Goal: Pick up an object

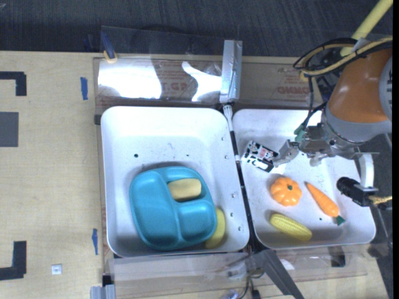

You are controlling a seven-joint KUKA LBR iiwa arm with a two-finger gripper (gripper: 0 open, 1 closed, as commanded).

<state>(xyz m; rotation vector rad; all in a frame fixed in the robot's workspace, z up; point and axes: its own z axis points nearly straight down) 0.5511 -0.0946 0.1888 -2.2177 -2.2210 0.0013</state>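
Right bin [368, 229]: arm reaches in, hand [283, 157] near pumpkin [286, 191].

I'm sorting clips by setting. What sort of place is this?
Probably a robotics lab bench, not a kitchen: two white bins sit on a taped wooden bench, the food is toy-like, such as a small orange pumpkin, and the cabled arm's claw hangs over the right bin.

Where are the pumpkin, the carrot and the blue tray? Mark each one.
pumpkin [286, 192], camera view, middle of its orange body.
carrot [322, 200], camera view, midway along its orange length.
blue tray [156, 213], camera view, floor of its large left compartment.
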